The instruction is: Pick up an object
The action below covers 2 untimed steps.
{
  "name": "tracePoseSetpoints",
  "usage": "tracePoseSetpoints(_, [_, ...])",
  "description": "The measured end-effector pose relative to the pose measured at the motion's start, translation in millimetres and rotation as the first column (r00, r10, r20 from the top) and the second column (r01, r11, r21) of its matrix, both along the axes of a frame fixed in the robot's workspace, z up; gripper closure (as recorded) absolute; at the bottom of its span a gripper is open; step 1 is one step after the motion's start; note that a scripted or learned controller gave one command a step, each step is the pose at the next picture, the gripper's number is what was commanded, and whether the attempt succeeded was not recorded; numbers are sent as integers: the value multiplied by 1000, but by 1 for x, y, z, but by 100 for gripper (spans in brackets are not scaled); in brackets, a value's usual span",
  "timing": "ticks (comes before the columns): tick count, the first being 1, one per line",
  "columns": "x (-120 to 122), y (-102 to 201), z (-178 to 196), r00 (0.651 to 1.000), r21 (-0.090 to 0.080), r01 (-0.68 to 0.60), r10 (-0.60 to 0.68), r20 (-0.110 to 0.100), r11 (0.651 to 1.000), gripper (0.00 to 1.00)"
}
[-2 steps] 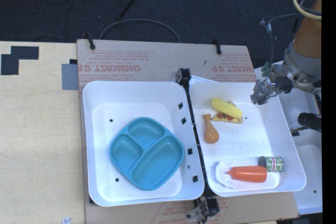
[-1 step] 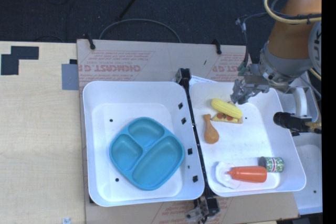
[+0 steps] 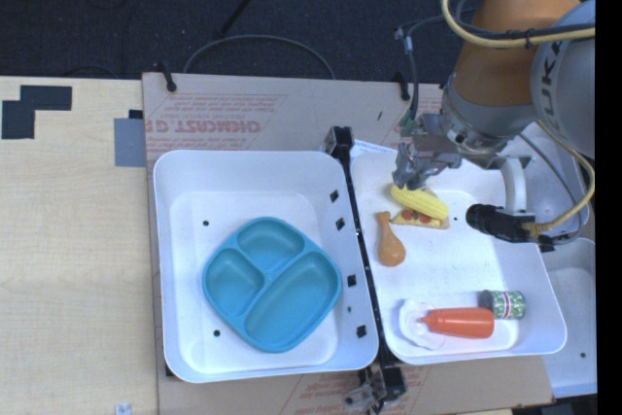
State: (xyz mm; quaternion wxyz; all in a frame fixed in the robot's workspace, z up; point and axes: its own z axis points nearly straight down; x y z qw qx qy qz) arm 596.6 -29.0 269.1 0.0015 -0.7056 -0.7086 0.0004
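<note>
My gripper (image 3: 412,176) hangs over the back of the right bin (image 3: 544,330), its fingers open, with the tips just above the left end of a yellow corn cob (image 3: 421,202). Nothing sits between the fingers. A pizza slice (image 3: 424,221) lies right against the corn's front side. A brown chicken drumstick (image 3: 390,241) rests to the left of it. Near the front of this bin lie an orange bottle (image 3: 459,322) on a white piece (image 3: 415,323) and a small green can (image 3: 506,304).
The left bin (image 3: 185,180) holds a blue divided plate (image 3: 271,282). A black divider (image 3: 352,248) runs between the two bins. The arm's grey and orange body (image 3: 515,44) looms over the right bin's back right corner.
</note>
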Motion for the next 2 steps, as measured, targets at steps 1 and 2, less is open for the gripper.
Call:
tracePoseSetpoints(1, [3, 49, 0, 1000, -1, 1, -1, 0, 1000, 100])
tracePoseSetpoints(2, [10, 90, -12, 1000, -1, 1, -1, -1, 1000, 100])
